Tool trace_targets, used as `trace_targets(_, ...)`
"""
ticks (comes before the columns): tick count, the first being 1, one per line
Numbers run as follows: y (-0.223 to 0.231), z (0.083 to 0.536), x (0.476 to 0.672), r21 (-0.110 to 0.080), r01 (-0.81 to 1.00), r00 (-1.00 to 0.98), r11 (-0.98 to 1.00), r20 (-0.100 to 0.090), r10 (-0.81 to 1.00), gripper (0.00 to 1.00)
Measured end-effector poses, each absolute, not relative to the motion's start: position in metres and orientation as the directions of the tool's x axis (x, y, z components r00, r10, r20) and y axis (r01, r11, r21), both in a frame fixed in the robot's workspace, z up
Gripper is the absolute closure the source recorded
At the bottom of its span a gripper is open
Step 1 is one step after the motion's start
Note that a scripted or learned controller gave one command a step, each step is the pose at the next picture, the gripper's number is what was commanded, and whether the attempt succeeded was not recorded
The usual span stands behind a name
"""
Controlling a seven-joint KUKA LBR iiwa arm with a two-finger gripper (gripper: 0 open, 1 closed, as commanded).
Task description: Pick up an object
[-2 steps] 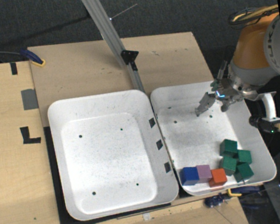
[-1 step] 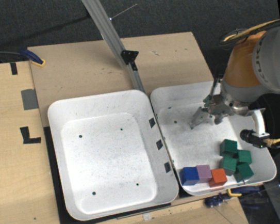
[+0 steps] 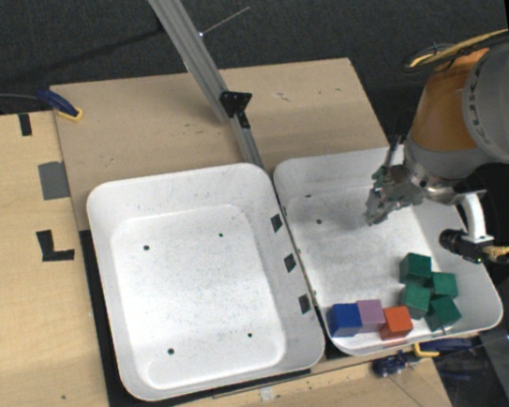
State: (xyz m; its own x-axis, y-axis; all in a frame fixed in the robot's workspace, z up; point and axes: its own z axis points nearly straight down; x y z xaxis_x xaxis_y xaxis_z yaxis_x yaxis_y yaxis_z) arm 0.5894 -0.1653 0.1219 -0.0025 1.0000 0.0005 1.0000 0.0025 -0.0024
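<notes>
The left bin (image 3: 194, 273) is seen bare of blocks. In the right bin (image 3: 335, 233), along the near wall, a blue block (image 3: 344, 317), a lilac block (image 3: 370, 312) and an orange block (image 3: 397, 320) are packed touching, with green blocks (image 3: 428, 287) clustered just right of them. The gripper (image 3: 376, 209) is hung over bare floor, far of the blocks; whether it is open or closed cannot be told. A descent here is likely met by nothing; among crowded blocks, a finger could be blocked or neighbours shoved against the wall.
</notes>
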Motion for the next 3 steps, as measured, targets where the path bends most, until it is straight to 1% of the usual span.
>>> trace_targets(1,-0.174,0.172,0.595,0.004,1.000,-0.001,0.001,-0.002,1.000,1.00)
trace_targets(3,-0.160,0.262,0.596,0.005,1.000,-0.003,0.003,-0.001,1.000,1.00)
